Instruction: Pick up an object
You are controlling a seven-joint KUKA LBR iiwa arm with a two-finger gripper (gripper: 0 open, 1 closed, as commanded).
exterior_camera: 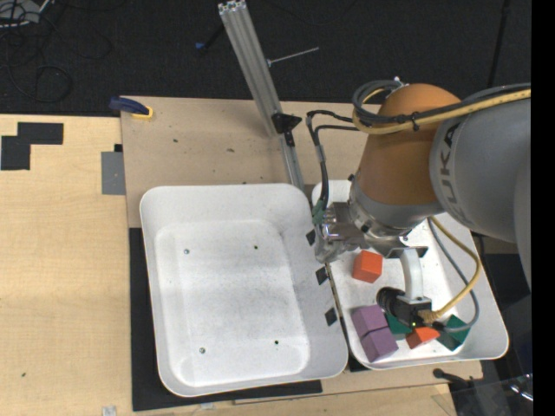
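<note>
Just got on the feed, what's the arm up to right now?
The arm hangs low over the right-hand bin, by its left wall. An orange cube, a purple block, a green piece and a small red-orange piece lie loose in that bin. Nothing looks gripped from this view, so no pick yet.

My thick grey metal arm [490, 172] reaches in from the right; my orange-banded wrist [399, 159] bends over, pointing steeply downward, hanging low.
</note>
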